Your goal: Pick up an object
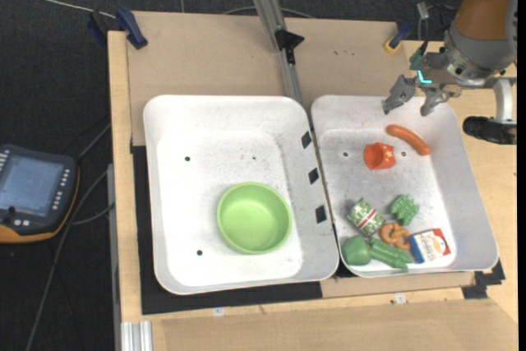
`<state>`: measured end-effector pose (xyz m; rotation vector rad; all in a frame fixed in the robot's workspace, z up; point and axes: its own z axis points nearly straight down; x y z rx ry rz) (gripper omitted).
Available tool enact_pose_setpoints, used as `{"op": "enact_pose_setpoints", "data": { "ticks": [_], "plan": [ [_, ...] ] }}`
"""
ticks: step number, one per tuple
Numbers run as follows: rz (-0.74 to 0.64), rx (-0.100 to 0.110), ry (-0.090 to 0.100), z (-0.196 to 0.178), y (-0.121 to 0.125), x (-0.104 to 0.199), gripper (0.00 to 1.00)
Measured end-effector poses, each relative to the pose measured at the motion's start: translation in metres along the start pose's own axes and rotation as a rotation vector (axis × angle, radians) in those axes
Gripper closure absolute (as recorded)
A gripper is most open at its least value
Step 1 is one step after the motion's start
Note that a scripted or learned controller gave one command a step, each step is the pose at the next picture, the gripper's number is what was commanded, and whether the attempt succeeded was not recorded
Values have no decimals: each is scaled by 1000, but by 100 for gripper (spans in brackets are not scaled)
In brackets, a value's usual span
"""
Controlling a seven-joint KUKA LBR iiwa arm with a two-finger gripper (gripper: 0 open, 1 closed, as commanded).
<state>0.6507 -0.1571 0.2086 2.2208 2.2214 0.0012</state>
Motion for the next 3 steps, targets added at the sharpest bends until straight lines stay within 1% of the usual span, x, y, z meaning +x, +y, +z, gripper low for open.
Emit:
{"op": "enact_pose_setpoints", "data": {
  "ticks": [1, 2, 3],
  "plan": [
    [0, 0, 0, 0, 0, 0, 0],
    [0, 4, 1, 48, 4, 9, 0],
    [0, 5, 1, 104, 8, 17, 0]
  ]
}}
